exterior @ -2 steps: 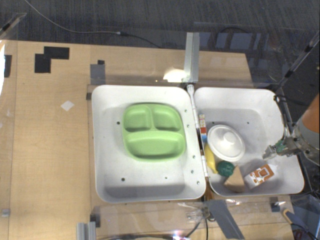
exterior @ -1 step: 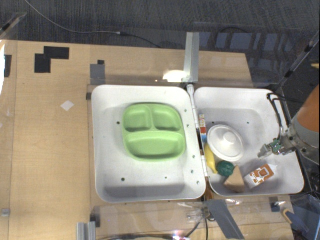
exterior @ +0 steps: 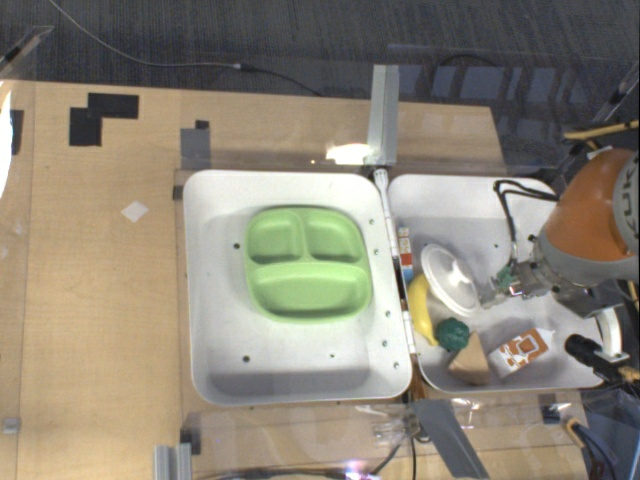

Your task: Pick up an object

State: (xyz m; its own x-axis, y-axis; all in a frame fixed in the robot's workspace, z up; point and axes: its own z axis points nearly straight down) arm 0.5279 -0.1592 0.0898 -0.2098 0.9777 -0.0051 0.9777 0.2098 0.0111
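The right bin (exterior: 450, 193) holds several small objects. A white bowl-like piece (exterior: 447, 278) lies tilted near its middle, with a yellow banana (exterior: 420, 308) at its left. A dark green round object (exterior: 453, 333) and a tan block (exterior: 468, 366) lie below them. A white and orange packet (exterior: 522, 351) rests toward the front right. My gripper (exterior: 500, 288) hangs low in this bin, just right of the white bowl-like piece, under the grey wrist and orange band (exterior: 590, 218).
The left bin (exterior: 215, 368) carries a green divided plate (exterior: 305, 263). A thin red and white item (exterior: 404, 250) lies along the wall between the bins. A black cable (exterior: 510, 208) loops over the right bin's back.
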